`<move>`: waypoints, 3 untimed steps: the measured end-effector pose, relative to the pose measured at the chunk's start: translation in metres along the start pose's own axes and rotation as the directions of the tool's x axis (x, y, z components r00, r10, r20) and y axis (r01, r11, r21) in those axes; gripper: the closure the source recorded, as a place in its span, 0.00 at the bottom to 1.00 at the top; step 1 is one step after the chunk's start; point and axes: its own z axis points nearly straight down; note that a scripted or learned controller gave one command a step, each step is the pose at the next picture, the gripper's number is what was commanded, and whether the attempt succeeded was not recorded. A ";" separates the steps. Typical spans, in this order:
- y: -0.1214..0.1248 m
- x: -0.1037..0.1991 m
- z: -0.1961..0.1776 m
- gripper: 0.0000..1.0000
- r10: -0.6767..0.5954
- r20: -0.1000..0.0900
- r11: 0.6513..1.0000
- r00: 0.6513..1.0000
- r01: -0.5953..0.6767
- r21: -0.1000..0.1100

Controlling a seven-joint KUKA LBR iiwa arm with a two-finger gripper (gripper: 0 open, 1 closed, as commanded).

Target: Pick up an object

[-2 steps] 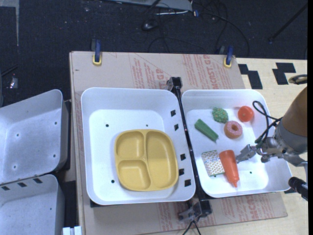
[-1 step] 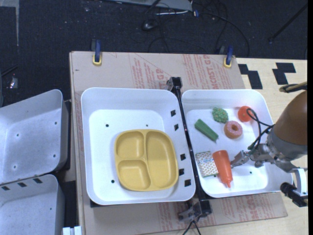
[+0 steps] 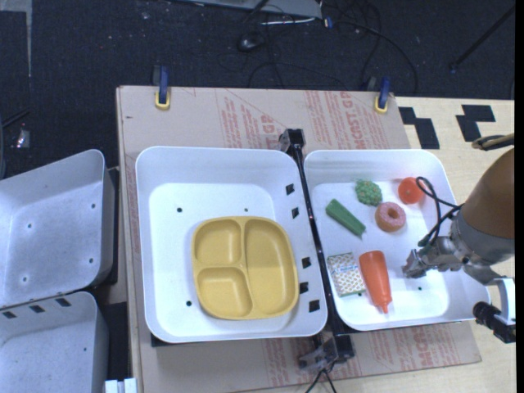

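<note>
The right bin (image 3: 426,305) holds several toy foods: an orange carrot (image 3: 376,279), a patterned cracker square (image 3: 346,273), a green pod (image 3: 345,218), a green broccoli piece (image 3: 368,191), a pink doughnut (image 3: 390,216) and a red tomato (image 3: 410,190). My gripper (image 3: 416,266) sits low in this bin, just right of the carrot and below the doughnut. Nothing shows between its tips. The arm enters from the right edge.
A yellow three-compartment plate (image 3: 244,266) lies in the left bin (image 3: 164,219). A black divider (image 3: 311,244) runs between the bins. Spare white bins (image 3: 49,219) sit off the bench at the left. Cables trail across the right bin's far corner.
</note>
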 end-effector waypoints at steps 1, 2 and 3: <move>-0.001 0.009 -0.049 1.00 -0.005 0.003 1.000 1.000 0.005 -0.005; -0.004 0.016 -0.095 1.00 -0.006 0.002 1.000 1.000 0.006 -0.005; 0.005 0.023 -0.150 1.00 -0.007 0.003 1.000 1.000 0.007 -0.006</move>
